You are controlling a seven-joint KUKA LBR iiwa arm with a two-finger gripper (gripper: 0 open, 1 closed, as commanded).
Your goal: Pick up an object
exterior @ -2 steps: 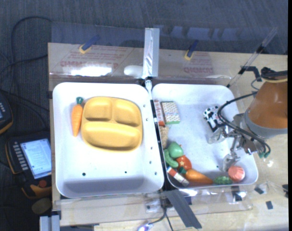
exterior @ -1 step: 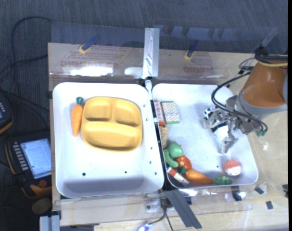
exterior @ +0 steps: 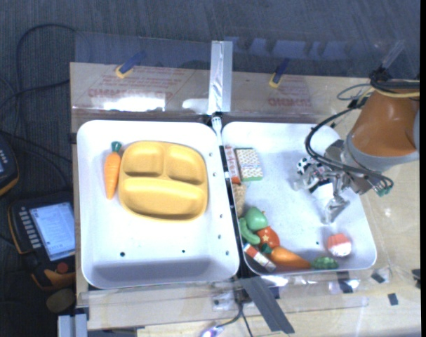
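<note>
Yellow tray (exterior: 163,180): smooth moulded plastic with three hollows, lying in the left bin (exterior: 93,244).
Carrot (exterior: 112,173): slim orange toy with a green top, just beside the tray's left edge.
Right bin (exterior: 283,135): glossy white, shallow, with rounded corners.
Patterned box (exterior: 248,164): flat, near the divider.
Near corner: green toy (exterior: 254,221), second carrot (exterior: 288,258), red-and-white ball (exterior: 339,244).
Pincer (exterior: 332,203): low over the right bin's floor, above the ball; cannot tell its spread.
Counter (exterior: 402,258): pale wood.
</note>
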